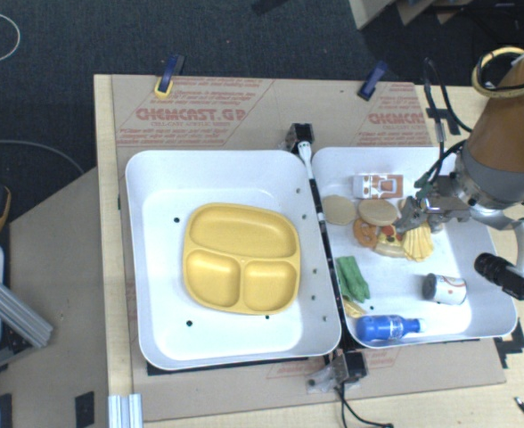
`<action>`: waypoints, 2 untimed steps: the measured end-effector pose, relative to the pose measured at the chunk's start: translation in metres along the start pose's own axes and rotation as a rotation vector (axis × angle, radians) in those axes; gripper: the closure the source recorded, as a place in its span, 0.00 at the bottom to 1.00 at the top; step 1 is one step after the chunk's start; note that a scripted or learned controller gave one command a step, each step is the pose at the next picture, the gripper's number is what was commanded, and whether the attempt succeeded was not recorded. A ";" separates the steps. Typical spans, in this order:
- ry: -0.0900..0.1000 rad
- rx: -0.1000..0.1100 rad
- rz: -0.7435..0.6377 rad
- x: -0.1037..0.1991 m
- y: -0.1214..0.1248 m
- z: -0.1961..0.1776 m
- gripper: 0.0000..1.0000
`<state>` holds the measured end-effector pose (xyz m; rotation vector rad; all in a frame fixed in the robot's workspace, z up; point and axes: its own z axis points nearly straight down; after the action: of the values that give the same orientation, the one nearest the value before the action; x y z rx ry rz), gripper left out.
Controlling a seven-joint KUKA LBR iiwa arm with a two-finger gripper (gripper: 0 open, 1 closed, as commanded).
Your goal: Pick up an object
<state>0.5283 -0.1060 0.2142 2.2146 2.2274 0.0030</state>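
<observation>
The end effector (420, 214) is hanging low over the right bin (476, 315) — its grip is impossible to read from here. Toy food (380, 226) is crowding in just beside it; a carton (377, 185), green piece (352, 277), blue bottle (387, 328) and cup (445, 288) are lying around. A yellow tray (241, 258) is sitting in the left bin (155, 239).

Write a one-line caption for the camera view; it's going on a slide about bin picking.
KUKA arm's gripper lowered over a toy-food pile in the right bin; yellow divided tray in the left bin.
</observation>
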 end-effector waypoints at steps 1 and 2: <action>0.000 -0.003 -0.002 0.053 0.022 -0.014 1.00; 0.000 -0.003 -0.001 0.099 0.049 -0.021 1.00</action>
<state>0.5762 -0.0070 0.2349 2.2121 2.2264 0.0067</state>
